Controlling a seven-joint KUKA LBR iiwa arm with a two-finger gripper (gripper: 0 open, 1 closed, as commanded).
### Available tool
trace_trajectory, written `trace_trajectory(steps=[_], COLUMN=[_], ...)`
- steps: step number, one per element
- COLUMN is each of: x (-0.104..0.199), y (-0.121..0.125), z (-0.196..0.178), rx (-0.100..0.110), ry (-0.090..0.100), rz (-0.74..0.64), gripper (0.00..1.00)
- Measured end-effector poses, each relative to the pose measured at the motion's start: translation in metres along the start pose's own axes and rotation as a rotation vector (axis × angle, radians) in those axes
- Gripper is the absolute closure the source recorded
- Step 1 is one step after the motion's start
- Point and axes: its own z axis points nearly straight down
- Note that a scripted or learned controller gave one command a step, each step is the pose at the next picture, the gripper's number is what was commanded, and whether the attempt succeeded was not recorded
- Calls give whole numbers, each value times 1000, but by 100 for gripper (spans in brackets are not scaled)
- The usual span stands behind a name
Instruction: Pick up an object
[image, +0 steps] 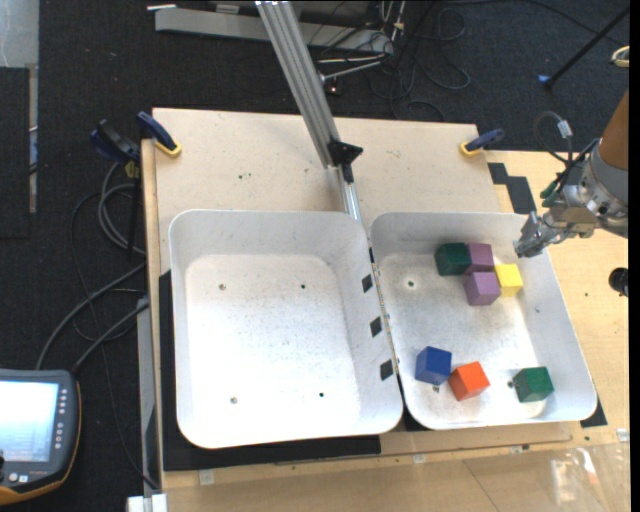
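The right bin (560, 330) holds several small blocks. A dark green cube (452, 258), two purple blocks (482, 280) and a yellow cube (509, 277) cluster near its far side. A blue cube (433, 364), an orange cube (468, 380) and a green cube (533, 383) lie near its front. My gripper (528, 243) hangs at the bin's far right rim, just right of the yellow cube, with nothing seen between its fingers.
The left bin (190, 300) sits beside the right one on a beige board. A slanted metal pole (305, 80) runs down to the gap between the bins. Blue and yellow clamps (158, 133) hold the board's far corners. A tablet lies at the lower left.
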Motion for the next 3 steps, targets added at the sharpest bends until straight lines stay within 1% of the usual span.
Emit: trace_trajectory(steps=[1, 2, 3], x=[58, 108, 157], y=[-6, -10, -23], z=[7, 6, 16], rx=[7, 7, 9], ry=[5, 5, 5], rz=[-6, -6, -5], gripper=[100, 100, 100])
